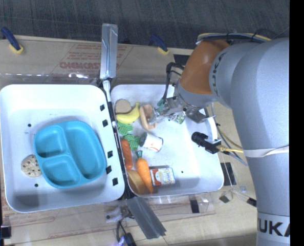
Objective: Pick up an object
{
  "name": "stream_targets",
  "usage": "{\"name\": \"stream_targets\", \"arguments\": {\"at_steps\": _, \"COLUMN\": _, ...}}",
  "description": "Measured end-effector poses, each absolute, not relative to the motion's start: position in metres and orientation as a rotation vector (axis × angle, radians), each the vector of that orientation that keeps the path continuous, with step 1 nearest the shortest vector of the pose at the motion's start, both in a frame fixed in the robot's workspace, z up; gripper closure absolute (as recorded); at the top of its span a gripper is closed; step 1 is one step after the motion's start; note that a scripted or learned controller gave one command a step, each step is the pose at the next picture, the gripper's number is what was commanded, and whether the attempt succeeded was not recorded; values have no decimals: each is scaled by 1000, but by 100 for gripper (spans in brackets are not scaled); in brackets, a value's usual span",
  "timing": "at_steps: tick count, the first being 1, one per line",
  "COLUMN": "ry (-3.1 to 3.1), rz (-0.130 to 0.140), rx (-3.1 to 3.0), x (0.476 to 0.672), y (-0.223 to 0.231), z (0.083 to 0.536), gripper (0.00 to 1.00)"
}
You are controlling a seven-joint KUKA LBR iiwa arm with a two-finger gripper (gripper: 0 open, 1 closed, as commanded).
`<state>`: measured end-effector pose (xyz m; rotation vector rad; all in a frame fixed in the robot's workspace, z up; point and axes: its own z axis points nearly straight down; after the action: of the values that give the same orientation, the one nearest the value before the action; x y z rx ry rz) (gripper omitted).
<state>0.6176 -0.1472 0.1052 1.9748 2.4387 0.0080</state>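
Note:
My gripper (161, 110) hangs low over the upper middle of the right bin (203, 163), reaching in from the right under the orange wrist band. Just left of it lies a tan bun-like piece (146, 115), very close to the gripper tip; whether they touch is unclear. A yellow banana (128, 117) and a brown round piece (123, 106) sit further left against the bin wall. Below the gripper a white cup (153, 142) lies on its side beside green leafy pieces (130, 136).
Along the right bin's left wall lie a thin carrot (127, 155), a fatter orange carrot (144, 174), a tan piece (135, 181) and a small printed box (163, 176). The left bin (14, 106) holds a blue divided plate (70, 152) and a round cracker (31, 165).

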Motion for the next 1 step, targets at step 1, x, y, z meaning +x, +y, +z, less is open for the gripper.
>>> {"name": "stream_targets", "arguments": {"at_steps": 1, "ry": 2181, "rz": -21, "rx": 2272, "x": 653, "y": -110, "z": 97, "gripper": 100}}
